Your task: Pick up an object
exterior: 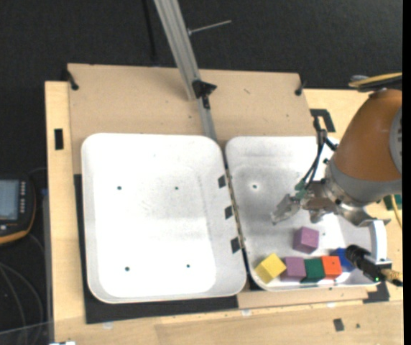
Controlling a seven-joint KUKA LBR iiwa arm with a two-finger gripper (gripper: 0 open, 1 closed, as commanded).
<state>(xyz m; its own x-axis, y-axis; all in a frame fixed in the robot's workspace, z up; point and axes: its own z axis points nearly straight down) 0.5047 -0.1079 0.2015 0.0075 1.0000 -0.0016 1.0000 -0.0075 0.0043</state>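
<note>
- Arm: grey body with an orange band, the part that rises closest to the lens; enters from the right and leans over the right bin.
- Gripper: hangs over the middle of the right bin, metal fingers pointing left and down. Fingers look slightly parted with nothing between them, though they are small and blurred.
- Right bin: shallow, white, scuffed grey floor; holds all the blocks along its near edge.
- Purple block: alone on the bin floor, just below and right of the gripper, apart from the fingers.
- Yellow block: leftmost of the row at the near rim, turned at an angle.
- Magenta block: just right of the yellow one, touching or nearly so.
- Green block: next in the row.
- Orange block: next again, beside the green.
- Blue block: at the row's right end, partly hidden by the arm's fittings.
- Left bin: white, beside the right bin, four small dark dots on its floor.
- Metal pole: slants from the top edge down to the gap between the bins.
- Handheld screen unit: on the dark floor, far left.
</note>
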